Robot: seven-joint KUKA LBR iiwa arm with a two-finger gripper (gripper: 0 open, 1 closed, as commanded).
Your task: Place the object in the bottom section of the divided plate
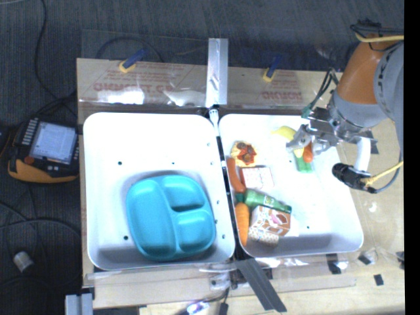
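Observation:
The blue divided plate [172, 216] lies in the left bin, with its large section to the left and two smaller sections to the right. My gripper [307, 143] hangs over the upper right part of the right bin, its fingers spread open. A small orange and green toy vegetable [304, 159] sits right under the fingertips on the bin floor. I cannot see the fingers closed on it. A yellow piece [284, 132] lies just left of the gripper.
Along the right bin's left side lie a pizza-like toy [244, 152], a pale carton [256, 176], a green packet [267, 201], an orange carrot [242, 220] and a printed box [270, 226]. A divider wall [220, 176] separates the bins. A handheld device [46, 148] rests outside at left.

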